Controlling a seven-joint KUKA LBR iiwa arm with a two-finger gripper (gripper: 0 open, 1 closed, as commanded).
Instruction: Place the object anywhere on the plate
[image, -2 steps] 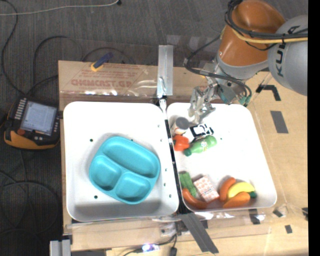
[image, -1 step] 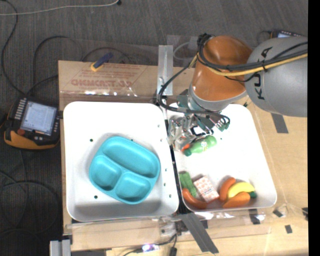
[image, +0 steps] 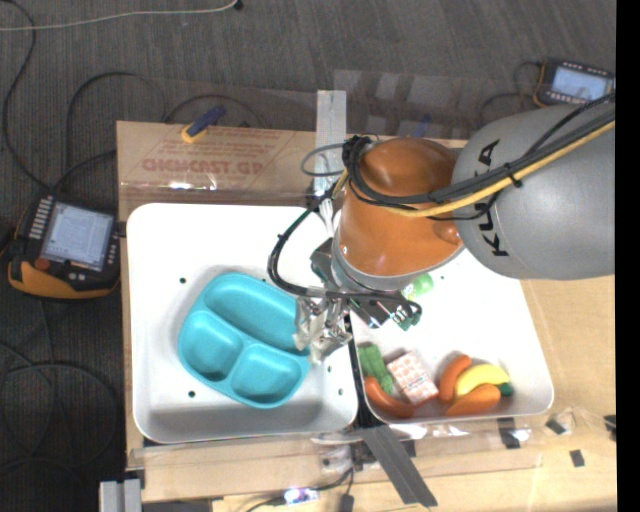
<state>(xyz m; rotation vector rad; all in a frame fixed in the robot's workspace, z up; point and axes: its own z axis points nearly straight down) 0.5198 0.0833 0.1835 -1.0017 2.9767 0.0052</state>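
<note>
My gripper (image: 318, 332) is hanging over the blue plate's (image: 243, 340) right edge; finger state I cannot tell. The plate is lying lengthwise diagonally in the left bin (image: 160, 250). Toy foods (image: 440, 385) are crowding the right bin (image: 520, 330).

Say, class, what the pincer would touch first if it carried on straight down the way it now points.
Probably the right rim of the teal plate: the pincer points down over that edge in the left bin. Depth is unclear, so it could meet the bin floor beside it.
</note>
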